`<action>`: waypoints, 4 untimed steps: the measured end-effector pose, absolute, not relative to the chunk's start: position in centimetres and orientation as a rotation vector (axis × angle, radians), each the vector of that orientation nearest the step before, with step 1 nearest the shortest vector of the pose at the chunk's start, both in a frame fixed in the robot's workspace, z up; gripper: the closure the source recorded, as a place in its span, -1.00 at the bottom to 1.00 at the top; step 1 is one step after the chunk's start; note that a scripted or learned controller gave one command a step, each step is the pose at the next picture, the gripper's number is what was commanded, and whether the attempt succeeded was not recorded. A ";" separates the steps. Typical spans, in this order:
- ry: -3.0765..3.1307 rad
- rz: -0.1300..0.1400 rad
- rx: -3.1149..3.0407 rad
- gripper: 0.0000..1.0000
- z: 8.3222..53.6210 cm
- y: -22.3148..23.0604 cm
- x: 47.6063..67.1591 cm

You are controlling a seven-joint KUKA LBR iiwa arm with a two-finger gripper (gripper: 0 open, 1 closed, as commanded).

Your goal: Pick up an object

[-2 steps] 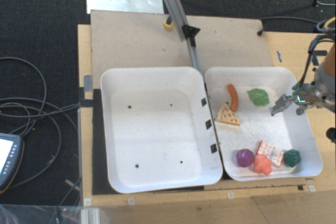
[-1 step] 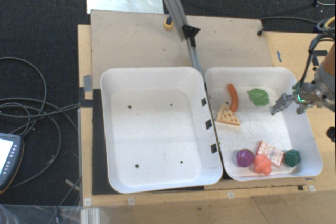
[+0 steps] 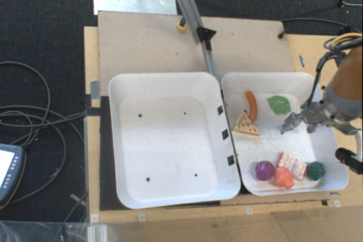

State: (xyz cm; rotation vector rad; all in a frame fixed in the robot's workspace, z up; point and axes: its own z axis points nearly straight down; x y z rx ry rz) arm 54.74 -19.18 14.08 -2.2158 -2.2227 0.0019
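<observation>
The surface (image 3: 249,37) is carrying two white bins: the left bin (image 3: 170,82) and the right bin (image 3: 334,178), where every pickable object is lying. The arm (image 3: 347,85) is reaching in from the right, and the jaws (image 3: 295,122) are hanging over bare floor in the middle of the right bin, gripping nothing; whether they are open or closed I cannot tell. A green leafy piece (image 3: 279,103) is sitting just above them, a pizza slice (image 3: 246,124) and an orange sausage (image 3: 251,105) to their left. A straight descent is risking an empty grasp. Near the front wall, a patterned box (image 3: 292,164), purple ball (image 3: 264,170), orange lump (image 3: 283,178) and dark green piece (image 3: 316,169) are crowding together, so a grab there is risking a nudge or double pick.
</observation>
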 end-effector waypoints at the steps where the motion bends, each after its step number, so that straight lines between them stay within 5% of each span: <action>1: -2.221 0.002 -2.218 -1.00 8.8 -19.1 54.7; 2: -2.225 -0.003 -2.222 1.00 10.2 -19.2 54.9; 4: -2.230 -0.005 -2.224 1.00 19.9 -21.0 55.5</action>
